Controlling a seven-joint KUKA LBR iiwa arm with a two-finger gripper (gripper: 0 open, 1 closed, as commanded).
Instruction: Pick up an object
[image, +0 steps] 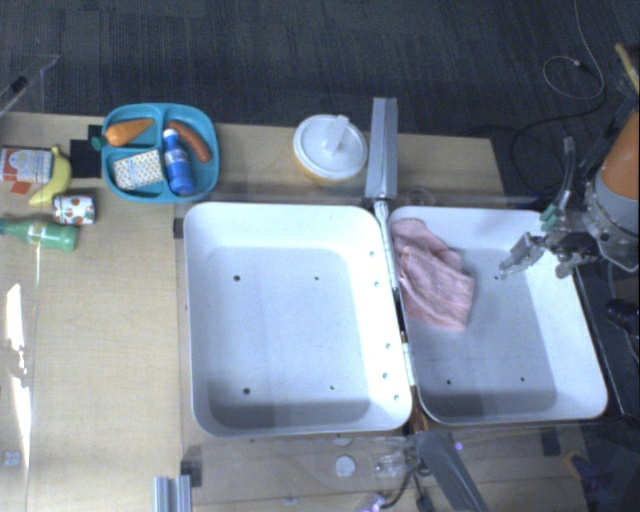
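- Reaching in from 3 o'clock, the tool (540, 255) hangs over the upper right part of the right bin (520, 400), on a grey arm with an orange band (622, 165) above the wrist.
- Its two fingers stand apart with nothing between them; one points toward 9 o'clock, the other sits closer to the bin's right wall.
- A crumpled pink cloth (432, 275) lies in the right bin along its left wall, at 9 o'clock from the tool and well apart from it.
- The left bin (290, 320) sits just beside the right bin, their walls meeting along a centre seam.
- On the bench (90, 340), at 12 o'clock from the left bin, stands a white lidded cup (330, 147).
- At 11 o'clock from the left bin sits a blue divided plate (160, 150) holding toy foods, among them an orange carrot shape and a small blue bottle.
- At the bench's far 9 o'clock edge lie a yellow banana (55, 178), a small can (74, 209) and a green bottle (42, 234) on its side.
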